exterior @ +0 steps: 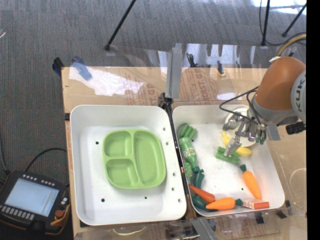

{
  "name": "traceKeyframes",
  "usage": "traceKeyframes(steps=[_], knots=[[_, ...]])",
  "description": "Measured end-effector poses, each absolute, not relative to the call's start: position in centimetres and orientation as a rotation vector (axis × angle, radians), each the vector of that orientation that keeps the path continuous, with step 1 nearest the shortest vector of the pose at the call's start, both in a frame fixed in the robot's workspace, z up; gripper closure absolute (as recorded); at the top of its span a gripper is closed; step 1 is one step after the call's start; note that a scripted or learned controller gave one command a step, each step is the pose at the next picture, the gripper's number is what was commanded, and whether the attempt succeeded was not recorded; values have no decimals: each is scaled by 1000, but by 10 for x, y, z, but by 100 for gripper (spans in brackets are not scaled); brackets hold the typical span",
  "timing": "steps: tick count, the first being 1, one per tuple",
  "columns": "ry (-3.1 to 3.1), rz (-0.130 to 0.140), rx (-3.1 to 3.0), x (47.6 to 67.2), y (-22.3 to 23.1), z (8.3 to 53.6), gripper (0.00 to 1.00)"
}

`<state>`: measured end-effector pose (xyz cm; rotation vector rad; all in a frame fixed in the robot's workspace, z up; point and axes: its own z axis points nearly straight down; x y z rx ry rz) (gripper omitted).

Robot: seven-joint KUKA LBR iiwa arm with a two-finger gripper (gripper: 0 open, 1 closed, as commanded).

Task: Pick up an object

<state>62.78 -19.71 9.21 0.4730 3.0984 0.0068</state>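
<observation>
While reaching in from the right over the right-hand shallow white bin (210, 115), hangs with the two-finger gripper (242, 136) low above that bin's right side, nearer the far edge than the near one. Cannot tell whether the gripper is apart or together: too small and cluttered at the tip to read. Nothing seen clamped in it.

Just beneath and to the left of the gripper: a small flat green plastic block (227, 155), lying on the bin floor, tilted, touching a rounded yellow plastic piece (242, 151) on its right. Cannot tell whether the gripper touches either.

Elsewhere in the same bin:
- along the left wall, a long green plastic toy vegetable (188, 151), with more green pieces at both its ends;
- near the right wall, an orange plastic carrot (251, 185), lying apart from the block;
- along the near edge, a second orange carrot (221, 203) and a darker red-orange one (201, 193), close together;
- at the near right corner, a small red and white box (256, 204).

Resting in the middle of the left-hand white bin (80, 134): a light green plastic plate with three compartments (134, 158).

Lying at the far left corner of the bench (200, 86): crumpled clear plastic wrap (107, 81).
</observation>
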Motion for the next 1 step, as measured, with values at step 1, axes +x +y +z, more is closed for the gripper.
traceKeyframes(steps=[1], knots=[[3112,3,382,628,-133,92,0]])
